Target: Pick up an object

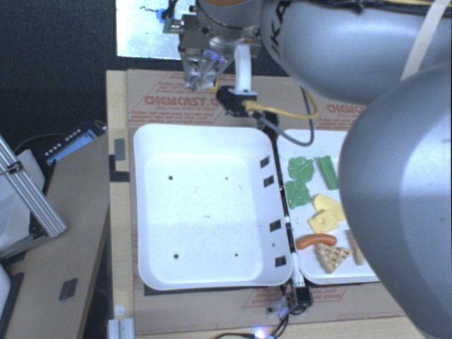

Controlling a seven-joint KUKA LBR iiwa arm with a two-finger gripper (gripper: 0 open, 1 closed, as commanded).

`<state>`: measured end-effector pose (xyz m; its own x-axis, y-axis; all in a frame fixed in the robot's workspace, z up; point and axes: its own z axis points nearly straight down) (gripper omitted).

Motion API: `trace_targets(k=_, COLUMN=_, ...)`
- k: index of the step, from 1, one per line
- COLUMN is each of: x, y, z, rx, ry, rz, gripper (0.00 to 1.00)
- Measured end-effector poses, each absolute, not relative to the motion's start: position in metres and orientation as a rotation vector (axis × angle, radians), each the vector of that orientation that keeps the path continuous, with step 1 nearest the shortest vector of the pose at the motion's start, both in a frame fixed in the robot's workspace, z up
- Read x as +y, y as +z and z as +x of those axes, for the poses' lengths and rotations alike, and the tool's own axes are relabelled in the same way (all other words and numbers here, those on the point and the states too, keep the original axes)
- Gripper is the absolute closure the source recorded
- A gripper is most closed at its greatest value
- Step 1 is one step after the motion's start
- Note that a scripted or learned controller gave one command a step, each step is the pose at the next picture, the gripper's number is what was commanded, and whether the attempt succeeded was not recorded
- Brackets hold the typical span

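Observation:
My gripper (200, 76) hangs high at the back, over the cardboard just behind the far rim of the left bin (148, 189). The right bin (311, 277) holds toy food: a green leafy piece (300, 168), a green stick (326, 171), another green piece (298, 195), a yellow cheese wedge (328, 214), a red sausage (316, 241), a pizza slice (332, 258) and a brown stick (354, 249). The grey arm hides the right part of that bin. The gripper is far from all the food.
Both bins rest on a cardboard sheet (169, 101). A black divider with clips (279, 189) runs between them. A yellow cable (282, 111) trails from the wrist. Aluminium rails (28, 196) and a blue-tipped device (70, 143) lie at the left.

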<state>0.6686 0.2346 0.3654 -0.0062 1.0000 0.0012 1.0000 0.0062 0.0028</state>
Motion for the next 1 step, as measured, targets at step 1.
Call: trace_targets(k=1, x=0.2348, y=0.3799, z=0.6684, rx=2.228, ry=0.004, rz=2.213, gripper=1.00)
